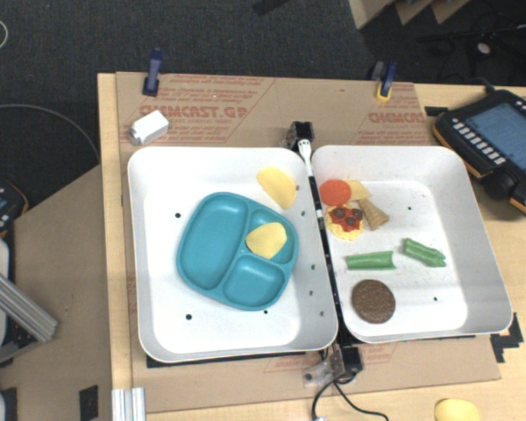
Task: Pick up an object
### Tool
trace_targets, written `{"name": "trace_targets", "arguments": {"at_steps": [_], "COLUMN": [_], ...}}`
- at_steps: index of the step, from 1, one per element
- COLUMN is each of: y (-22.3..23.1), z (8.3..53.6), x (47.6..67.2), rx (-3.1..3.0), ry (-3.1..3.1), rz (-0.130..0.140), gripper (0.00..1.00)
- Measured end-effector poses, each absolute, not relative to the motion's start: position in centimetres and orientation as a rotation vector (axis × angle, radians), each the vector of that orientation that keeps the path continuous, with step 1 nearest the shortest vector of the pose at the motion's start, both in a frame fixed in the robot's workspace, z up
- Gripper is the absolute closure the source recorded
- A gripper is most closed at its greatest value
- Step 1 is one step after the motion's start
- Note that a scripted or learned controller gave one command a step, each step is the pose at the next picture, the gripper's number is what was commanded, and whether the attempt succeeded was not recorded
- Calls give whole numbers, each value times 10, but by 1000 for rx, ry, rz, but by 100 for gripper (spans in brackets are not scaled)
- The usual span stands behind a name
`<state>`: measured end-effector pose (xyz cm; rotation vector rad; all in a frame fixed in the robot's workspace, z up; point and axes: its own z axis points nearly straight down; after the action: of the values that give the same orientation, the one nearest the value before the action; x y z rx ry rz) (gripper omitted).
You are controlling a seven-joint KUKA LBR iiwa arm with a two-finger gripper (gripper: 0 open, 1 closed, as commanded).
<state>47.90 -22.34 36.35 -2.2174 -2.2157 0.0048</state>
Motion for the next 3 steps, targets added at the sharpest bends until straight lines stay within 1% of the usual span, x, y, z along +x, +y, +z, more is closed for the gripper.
{"name": "trace_targets", "arguments": {"at_steps": [1, 2, 3], "y": [-225, -223, -147], "z": [533, 437, 434], "x": [480, 479, 480], "rx": [-2236, -2217, -2210], "ry": [-2239, -2215, -2229], "rz": [-13, 5, -1], "gripper": [100, 100, 100]}}
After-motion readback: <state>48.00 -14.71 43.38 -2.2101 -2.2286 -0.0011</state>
